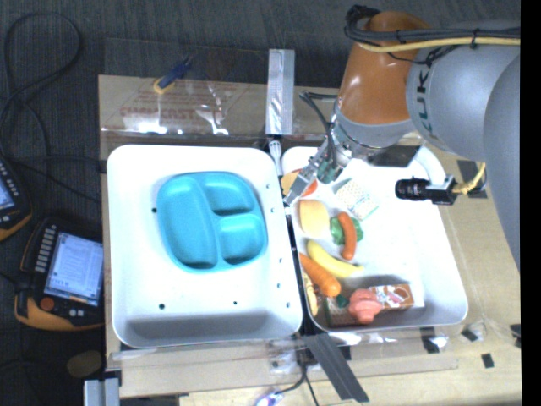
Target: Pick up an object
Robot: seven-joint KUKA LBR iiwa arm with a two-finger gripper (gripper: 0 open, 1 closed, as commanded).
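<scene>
left bin [135, 311]: white, shallow, on the view's left half of the bench.
blue plate [211, 220]: in the middle of the left bin, flat, divided into three compartments.
right bin [427, 256]: white, shallow, wall to wall with the left bin, holding a cluster of toy food along its left half.
arm [473, 83]: grey, reaching in from the right, bent down over the back of the right bin.
orange band [380, 57]: above the wrist, over the back edge of the right bin.
gripper [304, 178]: low at the back left corner of the right bin, close to the shared wall, slanting down and left.
gripper state: cannot tell whether open or closed (tip too small and cluttered to read).
yellow block [314, 218]: pale, just in front of the gripper, near the left wall.
carrot [347, 237]: orange-red with a green top, just right of the yellow block.
banana [331, 262]: in front of the yellow block, slanted, close against the carrot's front end.
orange piece [321, 277]: long and rounded, beside the banana, near the left wall.
printed packet [385, 299]: at the front of the right bin, under a pink-red piece.
checked packet [356, 198]: small, pale, just right of the gripper, behind the carrot.
plastic sheet [186, 100]: clear, crinkled, on the bench behind the left bin.
handheld screen [68, 269]: off the bench, on the dark floor at far left.
</scene>
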